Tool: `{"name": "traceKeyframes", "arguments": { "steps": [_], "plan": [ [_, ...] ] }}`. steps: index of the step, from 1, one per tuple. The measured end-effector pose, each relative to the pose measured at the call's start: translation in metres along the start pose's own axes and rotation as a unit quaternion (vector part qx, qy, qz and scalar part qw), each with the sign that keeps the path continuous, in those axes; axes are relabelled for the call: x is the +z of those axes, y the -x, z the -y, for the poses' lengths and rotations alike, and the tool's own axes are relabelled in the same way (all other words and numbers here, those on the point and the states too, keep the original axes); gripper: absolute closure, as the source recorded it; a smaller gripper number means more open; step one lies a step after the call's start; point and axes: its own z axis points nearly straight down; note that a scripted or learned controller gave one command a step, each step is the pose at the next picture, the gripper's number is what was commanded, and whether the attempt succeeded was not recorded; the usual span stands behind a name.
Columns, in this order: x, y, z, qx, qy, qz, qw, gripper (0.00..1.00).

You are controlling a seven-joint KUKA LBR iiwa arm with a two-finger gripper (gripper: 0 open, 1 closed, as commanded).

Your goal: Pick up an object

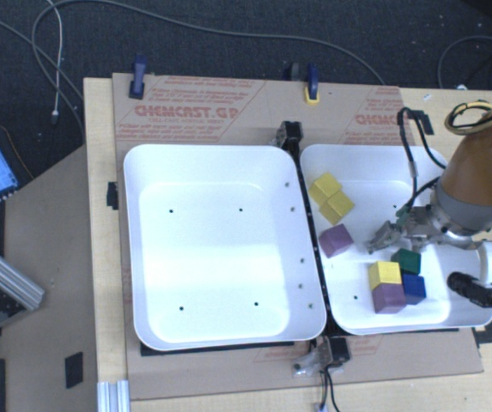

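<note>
Dark carpet surrounds the bench (100, 230). Two white bins sit side by side — left bin (142, 256) bare, right bin (357, 316) crowded with blocks (391, 286). Gripper (381, 239) hovers above them, fingers apart, clasping nothing.

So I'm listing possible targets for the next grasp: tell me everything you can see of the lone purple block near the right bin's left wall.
The lone purple block is a small, matte lilac cube, seemingly foam or painted wood. It rests on the floor of the right white bin, turned askew to the bin's walls, close to the left wall. It sits apart from the yellow blocks above it and from the gripper to its right. Nothing touches it but the bin floor.
</note>
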Motion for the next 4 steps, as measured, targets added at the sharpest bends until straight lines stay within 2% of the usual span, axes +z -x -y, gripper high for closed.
{"name": "traceKeyframes", "arguments": {
  "steps": [1, 2, 3, 4],
  "plan": [
    [0.000, -0.039, 0.043, -0.003, 0.000, 0.000, 1.0000, 0.00],
    [0.000, -0.037, 0.042, -0.002, 0.001, 0.000, 1.0000, 0.00],
    [0.000, -0.068, -0.016, -0.004, 0.002, 0.000, 1.0000, 0.00],
    [0.000, -0.089, -0.086, -0.003, 0.002, 0.000, 1.0000, 0.00]
  ]
}}
